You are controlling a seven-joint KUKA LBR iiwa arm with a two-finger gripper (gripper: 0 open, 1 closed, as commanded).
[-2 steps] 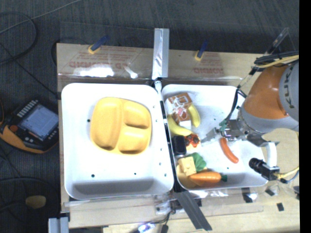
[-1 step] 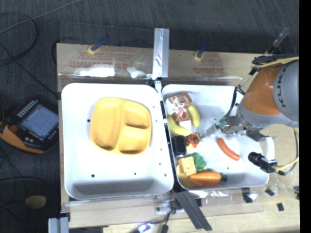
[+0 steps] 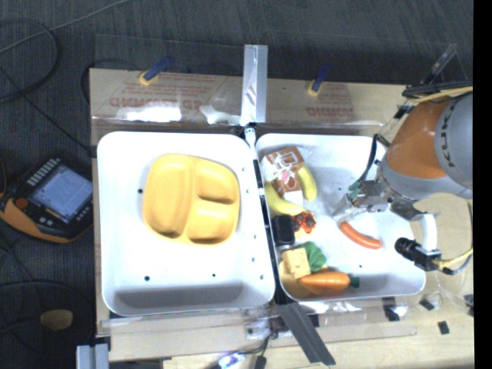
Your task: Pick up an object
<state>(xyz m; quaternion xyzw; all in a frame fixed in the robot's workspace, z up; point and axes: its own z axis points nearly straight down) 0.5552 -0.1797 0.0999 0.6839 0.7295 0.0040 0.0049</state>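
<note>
The right bin (image 3: 330, 148) holds several toy foods. An orange-red sausage (image 3: 360, 235) lies in its right half. My gripper (image 3: 356, 201) hangs just above and slightly left of the sausage's upper end, and I see nothing held in it. Along the bin's left wall lie a brown-and-white bread packet (image 3: 284, 171), a yellow banana (image 3: 292, 198), a small black block (image 3: 283, 230) and a small red-orange piece (image 3: 306, 221). Near the front left corner are a green leafy piece (image 3: 314, 254), a pale yellow cheese cube (image 3: 296, 264) and an orange carrot (image 3: 326, 281).
The left bin (image 3: 115, 275) holds a large yellow divided plate (image 3: 190, 197). A ridge (image 3: 261, 221) separates the two bins. The arm's grey and orange body (image 3: 427, 148) hangs over the right bin's far right corner. A handheld pendant (image 3: 46, 202) lies on the floor at left.
</note>
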